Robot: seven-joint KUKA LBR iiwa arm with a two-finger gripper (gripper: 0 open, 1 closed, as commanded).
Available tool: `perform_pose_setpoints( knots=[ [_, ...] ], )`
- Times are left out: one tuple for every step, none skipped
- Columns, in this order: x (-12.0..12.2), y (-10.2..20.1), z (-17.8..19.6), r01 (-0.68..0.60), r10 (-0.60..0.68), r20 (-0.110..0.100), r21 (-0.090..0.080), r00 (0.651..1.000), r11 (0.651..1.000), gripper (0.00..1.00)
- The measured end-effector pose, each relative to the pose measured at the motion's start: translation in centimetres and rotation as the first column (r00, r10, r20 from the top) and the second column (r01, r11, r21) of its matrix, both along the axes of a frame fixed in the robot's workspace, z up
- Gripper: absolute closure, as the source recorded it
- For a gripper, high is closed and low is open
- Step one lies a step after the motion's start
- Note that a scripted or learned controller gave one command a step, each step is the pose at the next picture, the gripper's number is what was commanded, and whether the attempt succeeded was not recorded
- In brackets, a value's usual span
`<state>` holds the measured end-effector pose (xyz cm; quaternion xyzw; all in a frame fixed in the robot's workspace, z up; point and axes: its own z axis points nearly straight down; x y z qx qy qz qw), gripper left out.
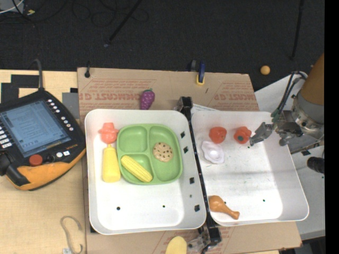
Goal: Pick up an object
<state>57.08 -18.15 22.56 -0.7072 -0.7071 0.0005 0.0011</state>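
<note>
Over the right bin (286, 205), up near its far edge, the tool (259, 135) hovers close beside a red-orange toy with a teal end (242, 135). Nothing sits between its prongs, and whether they are spread or closed I cannot tell from this angle; the dark tips just point leftward toward that toy. A second red-orange piece (217, 135) lies just to the left, a white egg-like item (212, 153) just below it, and a toy drumstick (223, 207) rests well apart at the near-left corner. That is a loose scatter, which looks handy: each piece has bare bin floor around it, so a grab should not snag a neighbour.

In the left bin (143, 218) things are packed tighter. A green divided plate (135, 139) carries a corn cob (136, 168) and a cookie (162, 152) in separate compartments, with a yellow bottle (110, 164) and a pinkish figure (108, 133) tucked along its left side. A purple grape bunch (146, 98) lies on the cardboard behind, and a tablet-like pendant (33, 136) sits on the table (32, 216) far left.

The arm (310, 112) comes in low from the right, wrist bent so the tool reaches sideways across the bin rim. My read: the teal-ended toy is the likeliest target, being the nearest, and the pick has not yet happened.
</note>
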Motion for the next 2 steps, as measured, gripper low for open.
perform_pose_setpoints(
  knots=[
    [0.3,0.6,-6.4,-0.003,0.003,-0.005,0.002,1.000,1.000,0.00],
    [-0.4,0.1,-12.2,-0.001,0.001,-0.004,0.001,1.000,1.000,0.00]
  ],
)
